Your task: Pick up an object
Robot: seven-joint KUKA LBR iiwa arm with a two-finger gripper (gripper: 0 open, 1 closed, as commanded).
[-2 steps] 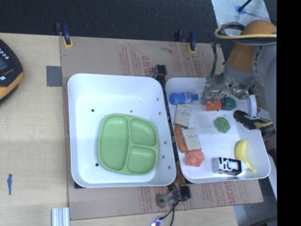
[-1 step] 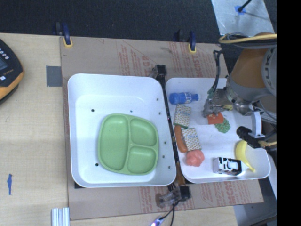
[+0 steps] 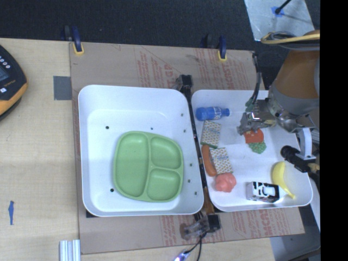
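Near the right bin's (image 3: pixel 304 197) front edge: a small black-and-white box (image 3: pixel 263 191), a banana (image 3: pixel 281 177) toward the front right corner, a pink ball (image 3: pixel 225 182). Along its left wall: an orange carrot (image 3: pixel 208 160), two patterned packets (image 3: pixel 212 133), a blue bottle (image 3: pixel 211 113) at the back. Mid-bin: gripper (image 3: pixel 249 125) low, beside a red-and-green strawberry (image 3: pixel 255 140); finger state impossible to tell. In the left bin (image 3: pixel 98 107): a green divided plate (image 3: pixel 148 166).

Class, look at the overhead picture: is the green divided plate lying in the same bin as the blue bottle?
No. The green divided plate lies in the left bin, while the blue bottle lies in the right bin.
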